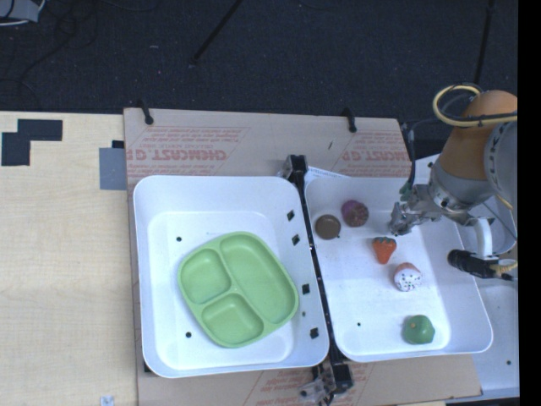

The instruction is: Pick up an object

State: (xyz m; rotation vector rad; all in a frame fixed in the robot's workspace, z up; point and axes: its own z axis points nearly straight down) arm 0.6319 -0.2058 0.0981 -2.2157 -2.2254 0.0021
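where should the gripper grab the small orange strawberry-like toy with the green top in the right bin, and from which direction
Probably across the orange strawberry-like toy's wider upper body, just under the green cap, coming straight down. It lies apart from the white speckled ball and the brown round piece, so fingers fit either side. The gripper hangs just above and to its right.

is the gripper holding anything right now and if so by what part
Nothing is held. The gripper hangs over the right bin, just above and to the right of the orange strawberry-like toy, with nothing between its fingers.
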